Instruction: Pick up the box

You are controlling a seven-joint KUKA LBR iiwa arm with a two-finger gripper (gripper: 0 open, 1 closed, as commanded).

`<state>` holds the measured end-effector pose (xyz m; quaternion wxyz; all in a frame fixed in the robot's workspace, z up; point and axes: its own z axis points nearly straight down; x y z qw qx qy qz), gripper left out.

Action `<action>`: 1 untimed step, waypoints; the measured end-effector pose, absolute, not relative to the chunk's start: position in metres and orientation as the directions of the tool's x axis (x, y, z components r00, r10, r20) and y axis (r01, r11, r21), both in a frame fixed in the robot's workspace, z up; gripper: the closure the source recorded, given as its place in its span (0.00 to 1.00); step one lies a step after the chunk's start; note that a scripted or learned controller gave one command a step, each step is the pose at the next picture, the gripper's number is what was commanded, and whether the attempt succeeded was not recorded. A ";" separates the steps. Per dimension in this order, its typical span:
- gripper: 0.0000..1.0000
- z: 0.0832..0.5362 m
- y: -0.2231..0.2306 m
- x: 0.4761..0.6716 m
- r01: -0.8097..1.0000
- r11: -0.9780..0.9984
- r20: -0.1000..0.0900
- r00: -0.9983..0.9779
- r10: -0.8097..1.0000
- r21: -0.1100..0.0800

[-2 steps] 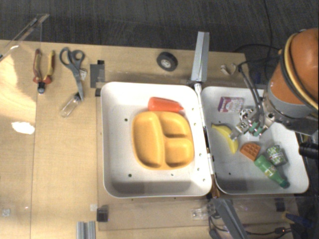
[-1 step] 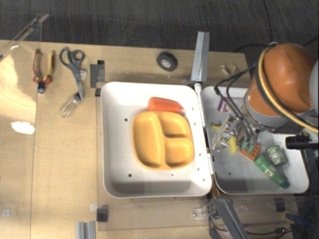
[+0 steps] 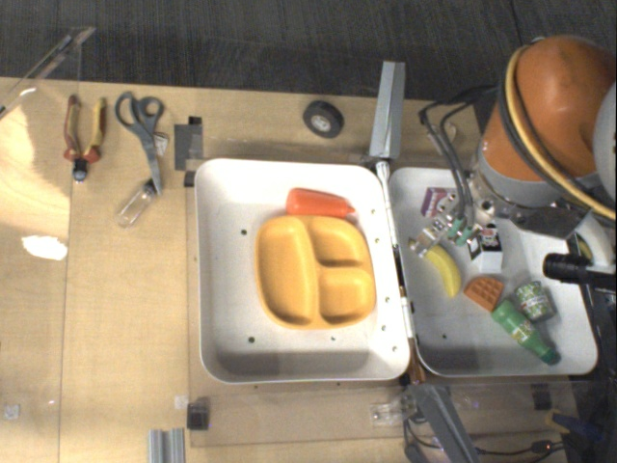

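Arm: rounded orange band with yellow trim, grey casing beneath. Black cables looped alongside. Pincer assembly small, metallic, green-marked.

Two white bins – one yellow tray, one banana, one green bottle, one scissors.

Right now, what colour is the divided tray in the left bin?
Yellow divided tray, clearest in the camera view.

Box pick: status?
Gripper low in right bin, fingers unclear. Box at bin's far left, beside gripper, not seen held. Banana, bottle nearby.
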<state>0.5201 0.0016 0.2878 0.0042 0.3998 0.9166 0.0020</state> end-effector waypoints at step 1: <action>1.00 0.281 0.017 0.566 0.966 0.258 -0.002 -0.258 0.966 0.006</action>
